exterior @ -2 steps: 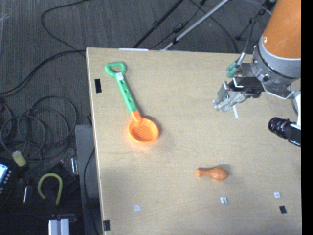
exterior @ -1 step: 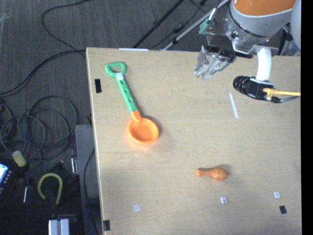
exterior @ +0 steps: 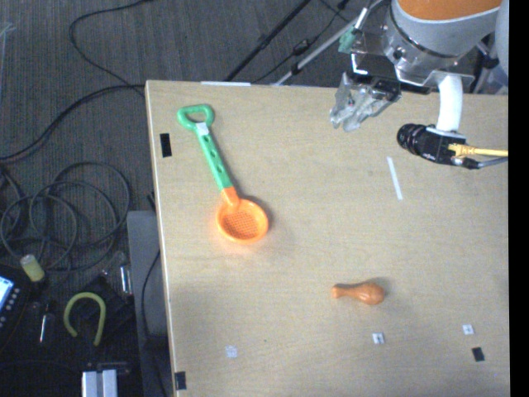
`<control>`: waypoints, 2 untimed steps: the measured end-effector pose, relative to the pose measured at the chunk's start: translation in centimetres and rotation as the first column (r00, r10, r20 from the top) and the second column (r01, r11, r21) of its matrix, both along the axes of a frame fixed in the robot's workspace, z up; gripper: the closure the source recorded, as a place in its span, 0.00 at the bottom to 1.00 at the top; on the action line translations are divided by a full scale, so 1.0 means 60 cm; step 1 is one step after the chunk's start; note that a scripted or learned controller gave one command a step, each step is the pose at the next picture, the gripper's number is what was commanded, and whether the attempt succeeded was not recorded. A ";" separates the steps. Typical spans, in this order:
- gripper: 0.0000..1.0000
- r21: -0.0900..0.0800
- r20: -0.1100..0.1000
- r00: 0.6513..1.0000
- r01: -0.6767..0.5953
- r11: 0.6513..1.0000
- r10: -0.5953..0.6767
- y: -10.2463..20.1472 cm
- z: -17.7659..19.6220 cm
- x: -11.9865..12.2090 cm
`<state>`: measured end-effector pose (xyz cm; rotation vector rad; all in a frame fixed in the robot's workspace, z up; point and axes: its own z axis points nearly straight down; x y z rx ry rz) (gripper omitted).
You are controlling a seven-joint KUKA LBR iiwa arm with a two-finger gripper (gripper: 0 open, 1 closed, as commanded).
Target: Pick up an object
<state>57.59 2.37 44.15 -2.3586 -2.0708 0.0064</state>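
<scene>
A toy strainer spoon (exterior: 221, 176) with a green handle and an orange round bowl lies flat on the tan bench top (exterior: 314, 230), left of the middle. A small orange drumstick-shaped toy (exterior: 361, 293) lies lower down, near the bench's middle. My gripper (exterior: 354, 112) hangs at the upper right, above the back part of the bench, under the grey wrist with its orange band. It is well apart from both toys, with the spoon far to its left and the drumstick far below it. Nothing shows in its grasp.
A thin white stick (exterior: 395, 179) lies on the bench below the gripper. A black cylinder (exterior: 426, 143) with a yellow cable juts in from the right. The bench's left edge (exterior: 157, 222) drops to a carpeted floor with loose cables (exterior: 66, 213).
</scene>
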 end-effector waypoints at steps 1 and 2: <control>1.00 0.000 -0.003 1.000 -0.001 1.000 0.001 0.001 0.014 0.001; 1.00 0.000 -0.005 1.000 -0.002 1.000 0.002 0.001 0.028 0.002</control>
